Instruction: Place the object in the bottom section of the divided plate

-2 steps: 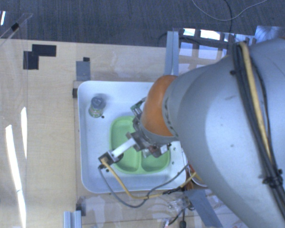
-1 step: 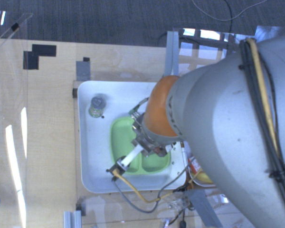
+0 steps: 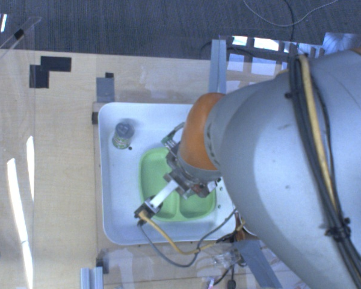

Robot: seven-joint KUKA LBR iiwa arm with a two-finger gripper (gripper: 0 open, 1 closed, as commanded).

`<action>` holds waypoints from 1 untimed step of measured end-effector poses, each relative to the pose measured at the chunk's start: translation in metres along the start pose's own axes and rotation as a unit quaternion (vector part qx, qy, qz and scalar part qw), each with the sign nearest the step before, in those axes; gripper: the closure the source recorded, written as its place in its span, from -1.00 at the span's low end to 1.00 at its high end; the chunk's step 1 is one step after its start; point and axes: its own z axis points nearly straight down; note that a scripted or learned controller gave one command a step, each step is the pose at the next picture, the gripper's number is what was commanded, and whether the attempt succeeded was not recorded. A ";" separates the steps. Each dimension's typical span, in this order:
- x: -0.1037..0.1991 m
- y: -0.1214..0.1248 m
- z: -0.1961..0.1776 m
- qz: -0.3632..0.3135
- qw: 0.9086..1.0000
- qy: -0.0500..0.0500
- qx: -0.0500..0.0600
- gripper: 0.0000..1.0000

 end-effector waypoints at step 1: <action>-0.006 0.000 -0.004 0.005 1.000 -0.002 0.004 1.00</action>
